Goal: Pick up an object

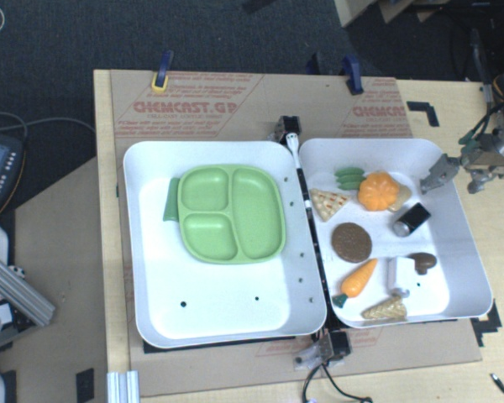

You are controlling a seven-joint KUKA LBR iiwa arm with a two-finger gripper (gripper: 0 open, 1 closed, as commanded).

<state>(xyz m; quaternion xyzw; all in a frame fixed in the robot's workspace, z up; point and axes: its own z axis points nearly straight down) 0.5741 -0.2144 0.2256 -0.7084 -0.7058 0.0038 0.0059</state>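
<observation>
While a green divided plate [232, 212] is seen in the left bin [151, 292], an orange [378, 191], carrot [359, 277], round brown cookie [351, 242] and mushroom [423, 263] lie in the right bin [466, 267]. The gripper [454, 173] is seen over that bin's far right rim, nothing between its spread fingers. Both bins are borne by a board-topped bench [235, 99] over dark carpet [109, 15].
</observation>
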